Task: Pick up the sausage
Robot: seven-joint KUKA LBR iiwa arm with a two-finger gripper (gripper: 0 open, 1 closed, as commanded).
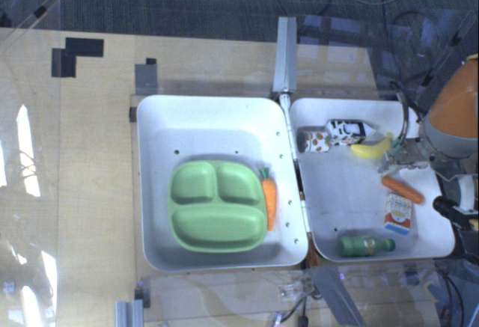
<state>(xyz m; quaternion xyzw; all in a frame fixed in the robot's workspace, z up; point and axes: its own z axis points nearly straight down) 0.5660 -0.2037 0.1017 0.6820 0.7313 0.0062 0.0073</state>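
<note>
Beside right bin's [374, 251] rim: slim glossy orange sausage [403, 189]; hand [395, 161] state unclear.

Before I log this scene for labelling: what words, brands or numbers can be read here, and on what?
None can be read.
Small carton: red and white print, too blurred to read.
Green bottle: label too small to read.
Black-and-white spotted carton: pattern only, no legible text.
Dotted can: spots, no legible text.
</note>
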